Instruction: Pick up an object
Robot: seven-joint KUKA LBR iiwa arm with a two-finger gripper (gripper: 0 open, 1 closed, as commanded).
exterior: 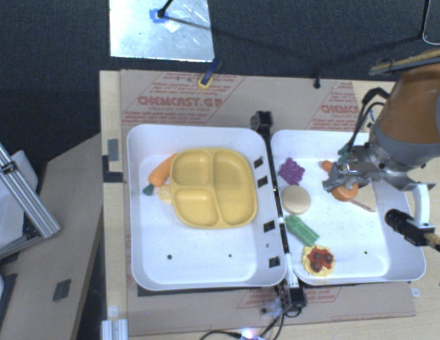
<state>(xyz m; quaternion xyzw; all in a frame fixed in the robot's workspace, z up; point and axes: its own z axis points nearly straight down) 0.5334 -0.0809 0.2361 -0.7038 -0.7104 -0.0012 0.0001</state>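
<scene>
My gripper (339, 179) hangs low over the upper right part of the right bin (361, 261). Directly under it lies an orange round toy (346, 192), partly covered by the gripper, with a tan wedge (364, 202) touching its right side. A small orange piece (326, 166) sits just left of the gripper. Further left in the same bin are a purple grape cluster (291, 170), a beige round piece (296, 200), a green pickle-like piece (302, 229) and a yellow disc with red berries (318, 259).
The left bin (198, 268) holds a yellow divided plate (209, 188) with a toy carrot (159, 171) at its left edge. A black divider (273, 190) runs between the bins. The arm's grey and orange body (414, 119) overhangs the right bin's far right corner.
</scene>
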